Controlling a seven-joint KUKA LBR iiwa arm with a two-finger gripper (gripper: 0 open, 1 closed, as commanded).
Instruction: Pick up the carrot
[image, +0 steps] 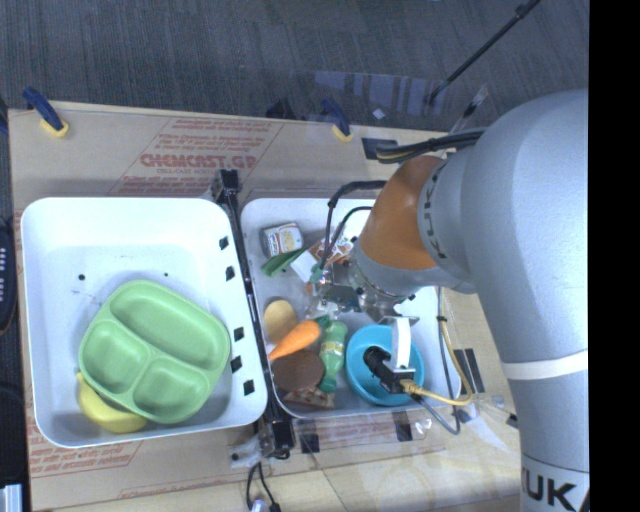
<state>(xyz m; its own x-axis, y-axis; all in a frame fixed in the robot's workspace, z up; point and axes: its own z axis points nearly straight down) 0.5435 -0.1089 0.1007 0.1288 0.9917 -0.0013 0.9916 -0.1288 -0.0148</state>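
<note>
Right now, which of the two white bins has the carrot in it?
The right bin, under the arm. The orange carrot lies near its left wall; the left bin holds a green divided tray.

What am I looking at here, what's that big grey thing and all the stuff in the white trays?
The big grey shape with an orange band is a robot arm, reaching in from the right. One fixed camera looks down on a bench at a slant. On the bench sit two shallow white bins. The left bin holds a green divided plastic plate resting on something yellow. The right bin holds small toy foods: an orange carrot, a small tin can, a round blue bowl and a few others. The arm's gripper hangs just above the carrot, which lies in the bin, not picked up.
</note>
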